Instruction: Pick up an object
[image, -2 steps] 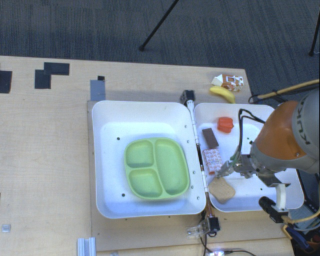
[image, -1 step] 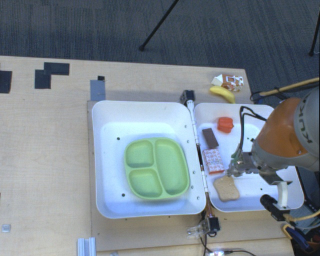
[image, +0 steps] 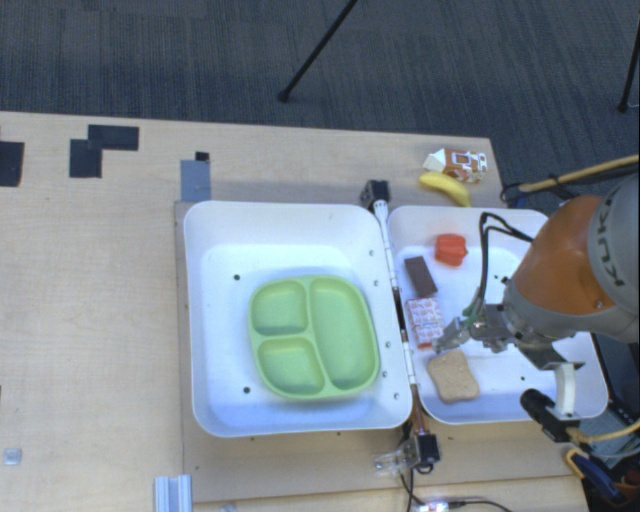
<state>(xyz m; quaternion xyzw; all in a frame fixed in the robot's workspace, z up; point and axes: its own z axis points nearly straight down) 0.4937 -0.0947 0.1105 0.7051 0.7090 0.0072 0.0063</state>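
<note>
The right bin (image: 520, 232) holds a red object (image: 451, 249) near its back and a dark brown bar (image: 419, 276) lying lengthwise. A red-and-white packet (image: 424, 321) lies beside its left wall, and a tan bread-like slice (image: 453, 377) sits at the front left. My gripper (image: 458, 335) hangs low over the bin, just right of the packet and just above the tan slice. Nothing shows as held. The grey and orange arm (image: 560, 275) covers the bin's right side.
The left bin (image: 215, 300) holds a green divided plate (image: 312, 336). A yellow banana (image: 444, 186) and a small printed packet (image: 461, 161) lie on the bench behind the right bin. A metal clip (image: 378, 192) sits where the bins meet.
</note>
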